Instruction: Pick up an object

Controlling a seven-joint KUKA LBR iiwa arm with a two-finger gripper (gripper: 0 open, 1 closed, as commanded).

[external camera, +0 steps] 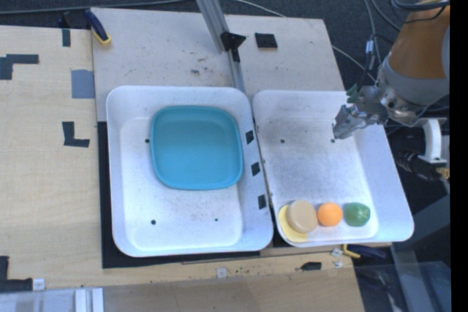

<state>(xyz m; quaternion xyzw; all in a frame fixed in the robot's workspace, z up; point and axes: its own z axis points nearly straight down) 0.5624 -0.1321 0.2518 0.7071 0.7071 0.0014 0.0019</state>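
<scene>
1. Gripper (342, 126): dark two-finger tool at the end of the grey arm (409, 80), which enters from the right with its orange band (424, 29) above the wrist. It hangs over the upper right part of the right bin (322, 164). Whether the tips are apart or together cannot be told at this size. Nothing is seen between them.
2. Right bin: shallow and white, with a speckled floor. Its objects lie in a row along the near edge, well apart from the gripper.
3. Tan round object (301, 215): a thick, pale beige disc, leftmost in the row, resting on a yellow piece (287, 229) whose rim shows at its lower left.
4. Orange ball (330, 215): small, smooth and round, just beside the tan object on its right.
5. Green object (356, 214): small, rounded and dark green, just beside the orange ball, at the right end of the row.
6. Left bin (131, 179): white and shallow, side by side with the right bin. It holds a teal plate (196, 147), square with rounded corners, lying flat toward its upper middle.
7. Bench (44, 157): light wood surface bearing dark tape marks at the left.
</scene>
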